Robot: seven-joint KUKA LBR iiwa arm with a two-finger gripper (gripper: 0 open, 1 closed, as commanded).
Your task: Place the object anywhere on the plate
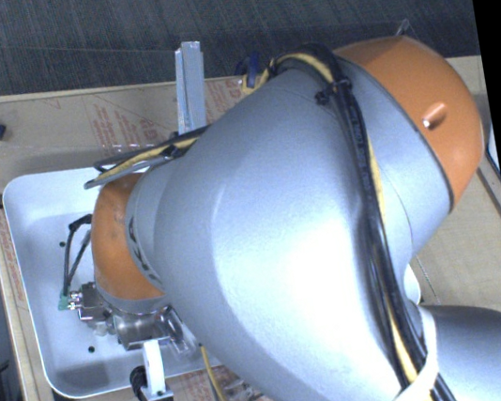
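Over the left white bin [31,279], the gripper [107,309] is hung low beneath the grey arm [288,255], by which the object and plate are hidden; their positions cannot be told.

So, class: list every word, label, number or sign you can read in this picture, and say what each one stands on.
No text here can be read.
Reddish printing on the brown bench surface behind the left bin: too blurred to read.
More faint reddish printing on the bench by the bin's front edge: too blurred to read.
The arm carries no lettering that I can make out.
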